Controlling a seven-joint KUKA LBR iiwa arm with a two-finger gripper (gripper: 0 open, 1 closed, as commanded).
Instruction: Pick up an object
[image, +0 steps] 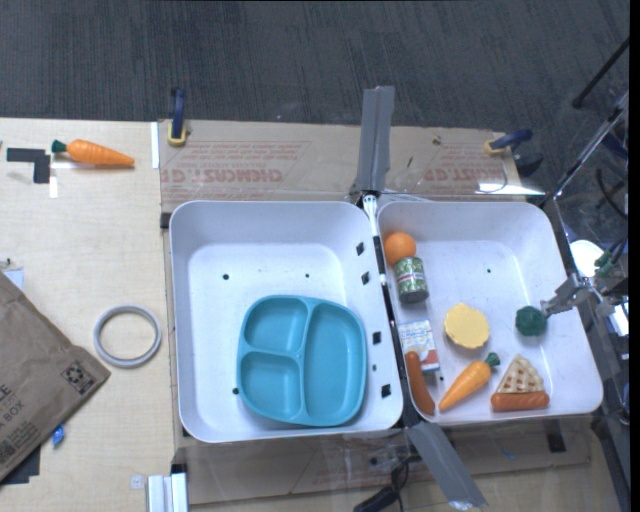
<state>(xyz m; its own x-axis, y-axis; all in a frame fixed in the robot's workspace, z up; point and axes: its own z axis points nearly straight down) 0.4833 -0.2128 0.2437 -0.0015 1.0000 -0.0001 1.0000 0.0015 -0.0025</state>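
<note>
While the right bin (470, 215) held all the small objects, none of them was lifted yet, so the picking step was, in my judgement, not begun. An orange ball (399, 246) and a green-labelled can (411, 279) lay near the divider, with a small box (418, 341) and a red sausage (418, 383) below them. A yellow round piece (466, 326), a toy carrot (465, 384) and a waffle wedge (520, 380) lay more in the middle. A dark green lump (530, 321), maybe broccoli, sat near the right wall.

The main risk I saw was crowding. The carrot touched or almost touched the sausage and lay just beside the wedge, so a grasp there could catch two things or push one away. The can and the ball were round and could roll out of a closing grip.

At the right edge, the gripper (568, 297) reached over the bin wall, low and slanted, just beside the green lump. Whether it was wide or narrow I could not tell; nothing was seen in it.

The left bin (200, 300) carried only a blue divided plate (302, 358).
</note>
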